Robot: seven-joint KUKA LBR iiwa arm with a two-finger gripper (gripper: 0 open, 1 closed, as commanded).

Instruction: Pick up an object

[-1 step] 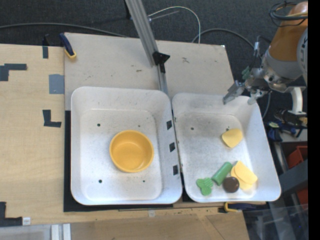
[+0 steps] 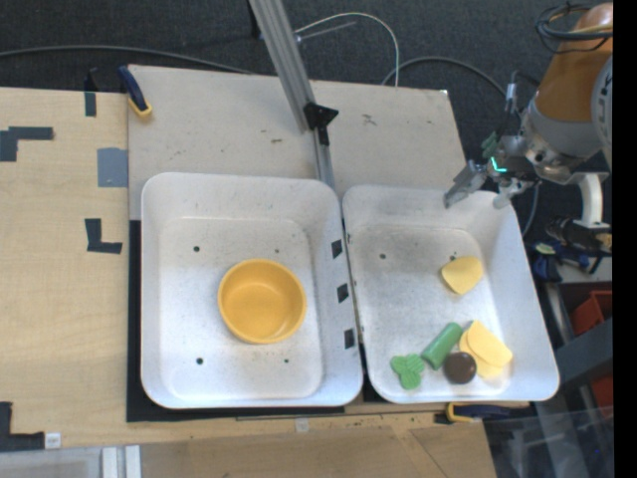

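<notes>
Hand [image 2: 481, 188], upper right of frame: fingers spread, holding nothing, above the right bin [image 2: 528, 267] rim. Contents: one yellow bowl [image 2: 262, 300] in the left bin [image 2: 159, 267]; right bin: two yellow pieces [image 2: 463, 275], one green piece [image 2: 441, 346], one brown ball [image 2: 459, 367].

A slanted metal pole [image 2: 290, 60] crossed the bench top [image 2: 60, 267], where dark tape marks [image 2: 97, 234] lay, and black cables [image 2: 368, 43] trailed behind.

The arm [image 2: 569, 88] reaches in from the right, its gripper [image 2: 482, 189] apparently spread open, holding nothing
</notes>
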